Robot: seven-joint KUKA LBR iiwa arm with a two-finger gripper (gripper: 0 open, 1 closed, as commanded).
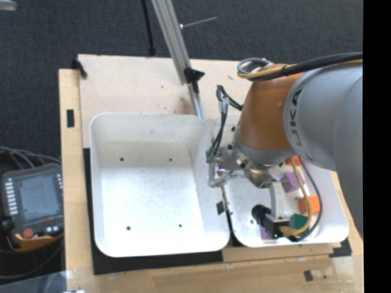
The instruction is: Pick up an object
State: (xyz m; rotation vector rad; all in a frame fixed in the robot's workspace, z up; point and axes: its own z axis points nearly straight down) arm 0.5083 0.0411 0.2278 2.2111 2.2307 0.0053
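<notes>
Under the arm (287, 121), right bin (244, 240) objects mostly hidden.

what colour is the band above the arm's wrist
Orange band, seen in the camera view.

Grey pendant (33, 203) beside bench (131, 81)

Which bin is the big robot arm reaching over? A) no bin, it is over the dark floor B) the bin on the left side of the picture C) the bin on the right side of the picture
C: the arm hangs over the right bin, covering most of it, where small colourful objects lie.
</notes>
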